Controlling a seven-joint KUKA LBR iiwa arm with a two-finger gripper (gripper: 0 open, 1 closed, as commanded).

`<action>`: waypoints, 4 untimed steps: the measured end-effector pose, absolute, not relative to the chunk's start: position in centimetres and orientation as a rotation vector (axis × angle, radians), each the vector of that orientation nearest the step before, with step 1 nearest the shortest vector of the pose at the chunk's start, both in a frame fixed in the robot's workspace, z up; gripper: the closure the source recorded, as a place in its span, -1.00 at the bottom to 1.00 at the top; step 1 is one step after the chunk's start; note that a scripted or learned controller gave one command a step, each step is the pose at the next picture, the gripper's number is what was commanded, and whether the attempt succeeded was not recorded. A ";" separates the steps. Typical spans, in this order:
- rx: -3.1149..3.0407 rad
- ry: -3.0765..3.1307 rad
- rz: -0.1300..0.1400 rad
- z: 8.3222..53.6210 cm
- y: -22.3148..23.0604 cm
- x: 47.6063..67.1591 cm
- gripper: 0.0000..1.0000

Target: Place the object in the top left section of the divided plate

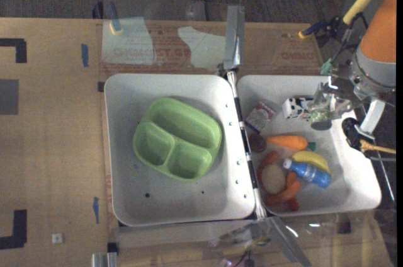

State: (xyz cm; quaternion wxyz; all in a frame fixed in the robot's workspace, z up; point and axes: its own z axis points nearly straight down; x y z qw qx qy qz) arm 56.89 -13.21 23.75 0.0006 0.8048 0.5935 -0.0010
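- While the hand [322, 109] hangs over the right bin [365, 193], I cannot tell its opening or whether it holds anything.
- Green plate [178, 138] sits in the left bin [119, 152], tilted askew; aim for its section toward the top left, approaching from above.
- Nearby: carrot [287, 142], banana [311, 160], blue bottle [308, 172], crowded together; picking one cleanly looks awkward.
- Bin divider [242, 140] must be cleared in transit.

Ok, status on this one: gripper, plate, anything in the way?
Gripper over right bin, far side, nothing seen between fingers. Green divided plate in left bin, sections bare. Toy food piled in right bin; path to plate open.
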 end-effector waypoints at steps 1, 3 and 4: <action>2.366 2.071 -0.003 23.9 -4.0 54.1 1.00; 1.999 2.421 0.002 20.9 9.5 59.7 1.00; 1.999 2.421 0.003 20.9 9.4 59.7 -1.00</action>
